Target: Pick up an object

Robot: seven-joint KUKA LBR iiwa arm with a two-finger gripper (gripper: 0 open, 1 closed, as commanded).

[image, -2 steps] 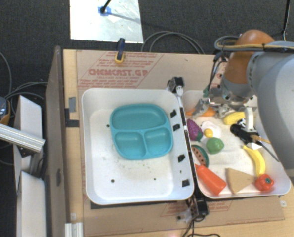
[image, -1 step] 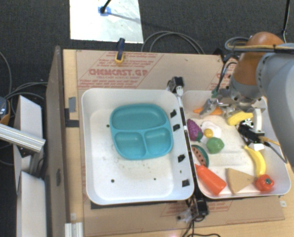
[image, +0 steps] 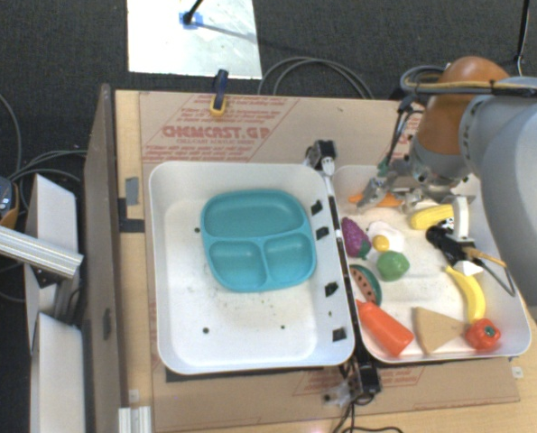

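My gripper point(image: 377, 193) hangs low over the back left corner of the right bin point(image: 517, 318), below the grey arm and its orange band. A small orange piece point(image: 391, 202) lies just beside its tip; I cannot tell whether they touch. A short yellow toy point(image: 429, 216) lies just to the right of the gripper. Further forward in the same bin are a purple eggplant point(image: 354, 235), a white egg toy point(image: 385, 239), a green ball point(image: 393, 264), a watermelon slice point(image: 365, 283), a carrot point(image: 385, 328), a tan wedge point(image: 435, 328), a banana point(image: 469, 292) and a tomato point(image: 483, 334).
The left bin point(image: 173, 269) holds a teal divided plate point(image: 257, 240). A row of black clips point(image: 327, 233) runs along the wall between the two bins. Cables lie behind the bench, and a metal rail point(image: 29, 249) sticks out at the left.
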